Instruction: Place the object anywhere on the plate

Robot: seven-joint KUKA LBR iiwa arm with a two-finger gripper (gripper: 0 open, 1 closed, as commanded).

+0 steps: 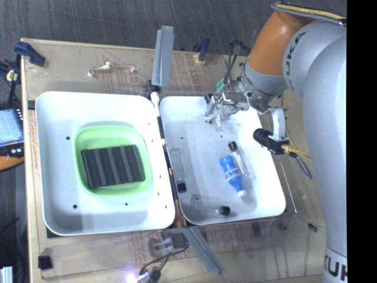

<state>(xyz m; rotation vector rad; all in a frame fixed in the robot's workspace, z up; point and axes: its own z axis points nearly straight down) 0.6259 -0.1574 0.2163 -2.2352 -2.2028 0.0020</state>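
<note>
A green plate with a dark ridged centre lies in the left white bin. In the right bin, a clear plastic bottle with a blue label and a black cap lies on its side, right of the middle. My gripper hangs over the far part of the right bin, up and to the left of the bottle and apart from it. Nothing shows between its metal fingers.
A thin clear tube with a black end lies along the right bin's left wall. Another small clear piece with a black cap rests by the near wall. A black cable connector juts from the arm above the bin's right side.
</note>
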